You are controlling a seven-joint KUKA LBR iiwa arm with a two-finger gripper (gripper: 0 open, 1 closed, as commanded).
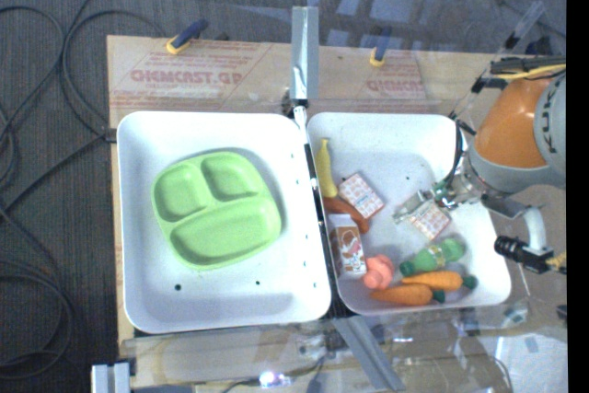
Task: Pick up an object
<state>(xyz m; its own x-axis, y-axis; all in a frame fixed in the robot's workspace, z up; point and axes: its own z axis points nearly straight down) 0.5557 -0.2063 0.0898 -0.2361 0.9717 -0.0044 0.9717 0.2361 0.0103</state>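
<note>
The right bin (396,138) holds several small objects. A yellow banana (324,168) lies along its left wall, with a checkered packet (361,194) and an orange-brown sausage (350,213) beside it. A brown-and-white carton (347,250), a pink toy (377,271), two carrots (403,294) and a green bottle (440,253) sit along the front. My gripper (420,205) hangs low over the bin's right half, just above and to the left of a second checkered packet (431,222). Whether it touches that packet I cannot tell.
The left bin (138,290) carries a green divided plate (217,207). A metal post (304,51) stands behind the seam between the bins. The arm's orange band (520,129) hangs over the right bin's right wall. Cables lie on the floor around the bench.
</note>
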